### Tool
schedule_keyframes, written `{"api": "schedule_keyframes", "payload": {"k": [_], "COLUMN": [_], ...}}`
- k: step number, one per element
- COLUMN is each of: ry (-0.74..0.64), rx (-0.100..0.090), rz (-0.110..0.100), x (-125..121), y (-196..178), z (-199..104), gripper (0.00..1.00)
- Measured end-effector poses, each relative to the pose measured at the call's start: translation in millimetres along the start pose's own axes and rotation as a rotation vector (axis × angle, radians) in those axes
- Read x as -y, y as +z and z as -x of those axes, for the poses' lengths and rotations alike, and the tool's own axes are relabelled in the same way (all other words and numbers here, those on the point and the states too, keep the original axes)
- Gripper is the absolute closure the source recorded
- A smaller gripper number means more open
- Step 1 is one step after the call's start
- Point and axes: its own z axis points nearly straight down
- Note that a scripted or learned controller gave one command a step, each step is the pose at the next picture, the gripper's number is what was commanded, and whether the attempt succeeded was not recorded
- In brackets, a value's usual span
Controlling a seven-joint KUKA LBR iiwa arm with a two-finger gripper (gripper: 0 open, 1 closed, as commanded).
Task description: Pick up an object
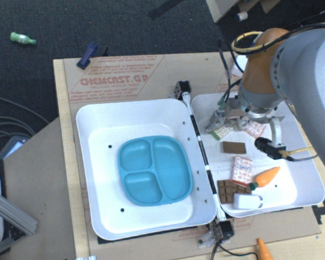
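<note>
Carrot (265, 176) near right bin (308, 191) front rim, tool (228, 122) at back-left wall

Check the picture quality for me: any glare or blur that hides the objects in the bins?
Camera view: lighting even, shadows soft. Left bin bright white, no washout on the blue tray. Right bin items sharp, carrot crisp. Grey arm looms large and soft-edged, covering that bin's far corner.
</note>
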Motion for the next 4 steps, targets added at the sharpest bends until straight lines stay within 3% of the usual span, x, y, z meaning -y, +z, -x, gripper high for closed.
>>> {"api": "schedule_keyframes", "payload": {"k": [1,2,3,4], "ry": [0.001,0.000,0.000,0.003], "rx": [-0.001,-0.001,0.000,0.002], "rz": [-0.012,0.002,0.000,0.002], "x": [3,16,17,1], "y": [-9,-101,-100,-73], "z": [0,-76,-75,14], "gripper": [1.00,1.00,0.00,0.00]}}
